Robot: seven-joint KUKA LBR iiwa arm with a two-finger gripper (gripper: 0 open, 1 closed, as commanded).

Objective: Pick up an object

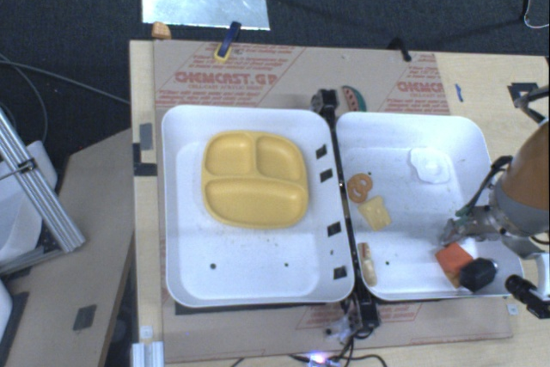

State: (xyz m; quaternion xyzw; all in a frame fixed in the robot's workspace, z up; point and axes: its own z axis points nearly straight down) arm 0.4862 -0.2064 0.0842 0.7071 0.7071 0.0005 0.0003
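1. I see the gripper [468,229] low in the right bin [404,129], just beside the orange block [452,259].
2. Its grasp state: cannot tell.
3. I judge it's approaching; next, centre over the block.

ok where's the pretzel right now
The pretzel lies in the right bin, near its left wall beside the divider, just above a yellow cheese-like piece.
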